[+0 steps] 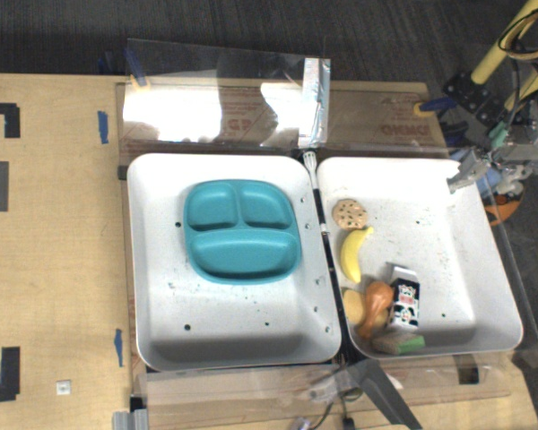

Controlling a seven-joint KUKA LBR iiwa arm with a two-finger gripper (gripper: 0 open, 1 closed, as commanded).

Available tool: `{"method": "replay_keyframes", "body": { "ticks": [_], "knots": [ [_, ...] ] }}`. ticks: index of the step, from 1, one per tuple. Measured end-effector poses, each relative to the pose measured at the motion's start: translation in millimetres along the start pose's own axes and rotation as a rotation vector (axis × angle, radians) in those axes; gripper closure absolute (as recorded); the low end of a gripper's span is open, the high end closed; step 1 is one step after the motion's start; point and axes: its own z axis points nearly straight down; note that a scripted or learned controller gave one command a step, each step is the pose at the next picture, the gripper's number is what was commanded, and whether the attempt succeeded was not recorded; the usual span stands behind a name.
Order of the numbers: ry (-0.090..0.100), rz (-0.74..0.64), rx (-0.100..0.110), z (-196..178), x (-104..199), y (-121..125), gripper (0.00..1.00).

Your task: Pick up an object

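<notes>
- Nearest the camera, at the front edge of the right bin (448, 240), a small green and grey item (402, 342) is seen, too blurred to name.
- Just behind it, a black-and-white carton (405, 299) stands tilted; its print cannot be read.
- An orange-brown fruit-like piece (375, 305) touches the carton, with a banana (354, 251) and a cookie (349, 212) beyond.
- A teal divided plate (242, 230) is held by the left bin (152, 267).
- The gripper (502, 159) is seen at the right bin's far right corner; its jaw state cannot be told.

1 fixed camera looks down at a slant on 2 white bins (152, 330).
</notes>
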Motion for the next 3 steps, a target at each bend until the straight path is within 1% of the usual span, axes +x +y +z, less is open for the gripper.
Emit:
{"method": "replay_keyframes", "body": {
  "ticks": [1,2,3],
  "knots": [
    [0.002,-0.090,0.007,132,71,-35,0.00],
    [0.001,-0.152,0.004,166,77,-117,0.00],
    [0.000,-0.152,-0.004,154,78,-115,1.00]
  ]
}}
